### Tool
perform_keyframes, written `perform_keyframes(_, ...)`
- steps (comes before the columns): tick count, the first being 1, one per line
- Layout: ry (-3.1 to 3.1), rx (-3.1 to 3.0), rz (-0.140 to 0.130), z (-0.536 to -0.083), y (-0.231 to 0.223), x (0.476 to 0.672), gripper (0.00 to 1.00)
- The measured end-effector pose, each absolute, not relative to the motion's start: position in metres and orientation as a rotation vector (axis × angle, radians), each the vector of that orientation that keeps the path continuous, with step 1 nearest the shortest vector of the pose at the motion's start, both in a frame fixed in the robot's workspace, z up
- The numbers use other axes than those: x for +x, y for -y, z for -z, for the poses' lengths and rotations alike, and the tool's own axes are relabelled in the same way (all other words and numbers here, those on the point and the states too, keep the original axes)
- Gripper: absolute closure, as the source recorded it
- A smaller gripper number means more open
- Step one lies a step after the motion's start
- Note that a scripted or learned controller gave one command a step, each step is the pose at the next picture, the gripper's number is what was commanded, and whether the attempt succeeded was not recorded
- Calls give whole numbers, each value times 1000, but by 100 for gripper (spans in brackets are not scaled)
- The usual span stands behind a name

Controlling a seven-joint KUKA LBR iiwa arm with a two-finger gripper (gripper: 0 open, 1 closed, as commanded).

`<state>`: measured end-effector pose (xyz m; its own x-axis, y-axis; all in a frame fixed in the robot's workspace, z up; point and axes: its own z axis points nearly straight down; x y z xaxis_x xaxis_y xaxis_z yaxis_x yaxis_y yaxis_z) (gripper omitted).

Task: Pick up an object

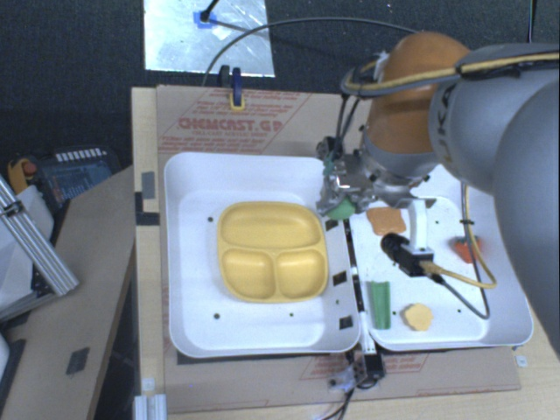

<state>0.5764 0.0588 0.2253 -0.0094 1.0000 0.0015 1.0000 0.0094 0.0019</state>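
Camera view, left to right: a yellow divided tray point(271, 250) lay in the left bin point(188, 234). My gripper point(339, 201) hung low over the seam between the bins, my arm point(490, 121) reaching in from the right; whether my jaws stood apart, I could not tell. A green block point(381, 304), yellow piece point(417, 317) and orange piece point(386, 220) lay in the right bin point(499, 322).

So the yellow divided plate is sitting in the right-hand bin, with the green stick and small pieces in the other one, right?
Not quite. The camera view shows the yellow divided plate in the left bin. The green stick and small pieces are in the right bin.
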Motion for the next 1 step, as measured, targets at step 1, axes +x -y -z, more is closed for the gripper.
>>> perform_keyframes(1, -2229, 2212, -4, -216, -108, 592, 100)
